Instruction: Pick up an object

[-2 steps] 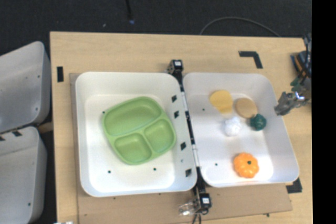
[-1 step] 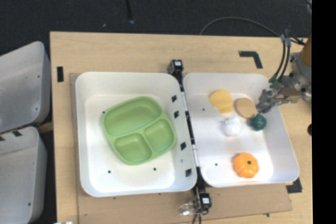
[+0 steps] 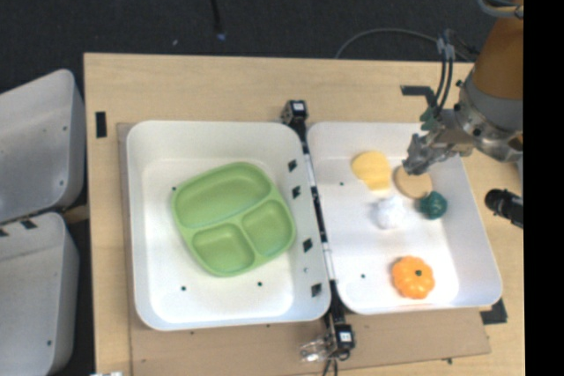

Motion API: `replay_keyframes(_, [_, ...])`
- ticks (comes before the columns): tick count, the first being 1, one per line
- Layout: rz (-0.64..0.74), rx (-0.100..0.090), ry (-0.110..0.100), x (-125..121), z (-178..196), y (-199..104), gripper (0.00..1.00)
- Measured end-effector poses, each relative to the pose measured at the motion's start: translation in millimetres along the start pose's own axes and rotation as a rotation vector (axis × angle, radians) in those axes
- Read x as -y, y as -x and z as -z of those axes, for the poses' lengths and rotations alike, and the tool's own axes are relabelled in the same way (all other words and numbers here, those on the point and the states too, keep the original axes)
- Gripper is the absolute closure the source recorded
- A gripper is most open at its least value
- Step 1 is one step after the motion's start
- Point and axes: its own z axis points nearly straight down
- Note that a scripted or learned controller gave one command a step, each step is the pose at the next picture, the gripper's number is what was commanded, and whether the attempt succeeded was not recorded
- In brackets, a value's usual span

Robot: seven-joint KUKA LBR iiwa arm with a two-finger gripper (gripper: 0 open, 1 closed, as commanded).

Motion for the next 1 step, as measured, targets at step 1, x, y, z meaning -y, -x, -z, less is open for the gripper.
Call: replay_keyframes(1, [0.000,-0.001,-0.001,-19.7,1.6,-41.7,1.00])
